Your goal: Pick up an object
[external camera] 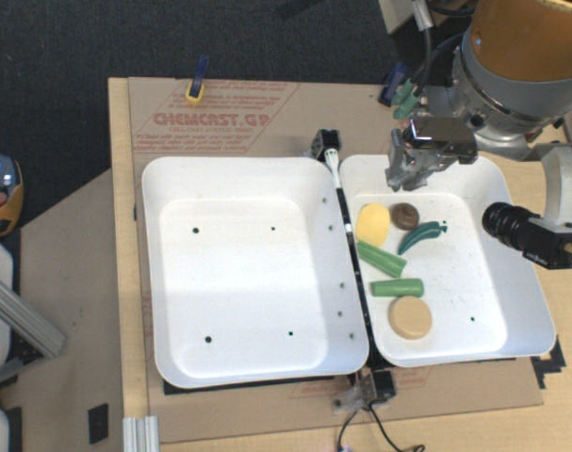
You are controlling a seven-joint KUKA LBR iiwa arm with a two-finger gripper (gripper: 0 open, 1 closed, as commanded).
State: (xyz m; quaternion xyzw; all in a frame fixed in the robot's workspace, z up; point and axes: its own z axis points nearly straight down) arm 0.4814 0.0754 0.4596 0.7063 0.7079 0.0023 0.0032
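Dark carpet surrounds the bench; two white bins sit side by side. Over the right bin (512, 342) the gripper (405, 183) hangs with fingers narrowly apart, holding nothing, just beyond the brown disc (404, 217). Approach stage, I'd judge; next comes a straight descent.

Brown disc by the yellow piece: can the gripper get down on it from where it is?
Probably yes. The gripper hangs just above the brown disc, nothing over it, though the yellow piece sits tight on one side.

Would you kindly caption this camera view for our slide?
Gripper above the right bin, near a yellow piece and brown disc.
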